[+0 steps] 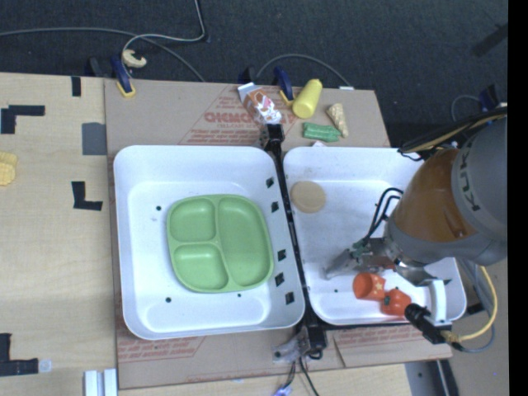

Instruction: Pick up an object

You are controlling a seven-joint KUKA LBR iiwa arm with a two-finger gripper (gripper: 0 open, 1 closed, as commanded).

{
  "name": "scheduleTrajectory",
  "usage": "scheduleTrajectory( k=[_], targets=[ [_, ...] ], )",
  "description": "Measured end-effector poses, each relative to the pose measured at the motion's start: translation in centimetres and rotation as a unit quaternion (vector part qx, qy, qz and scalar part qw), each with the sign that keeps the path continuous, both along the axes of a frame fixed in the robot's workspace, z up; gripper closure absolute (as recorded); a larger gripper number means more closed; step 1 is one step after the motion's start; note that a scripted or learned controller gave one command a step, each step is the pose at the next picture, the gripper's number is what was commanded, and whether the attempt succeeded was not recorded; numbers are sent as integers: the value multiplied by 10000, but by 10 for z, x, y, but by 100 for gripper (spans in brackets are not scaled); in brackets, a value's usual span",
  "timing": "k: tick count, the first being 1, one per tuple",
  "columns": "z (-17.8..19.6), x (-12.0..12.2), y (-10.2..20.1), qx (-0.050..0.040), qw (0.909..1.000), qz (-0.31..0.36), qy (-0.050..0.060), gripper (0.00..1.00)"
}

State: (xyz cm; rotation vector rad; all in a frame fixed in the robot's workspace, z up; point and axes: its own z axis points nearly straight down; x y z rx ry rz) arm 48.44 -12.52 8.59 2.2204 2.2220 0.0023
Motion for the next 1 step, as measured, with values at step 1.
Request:
scheduleTrajectory(
  k=[1],
  targets=[
    [10, 1, -1, -8, 10000, -4, -7, 100]
  ],
)
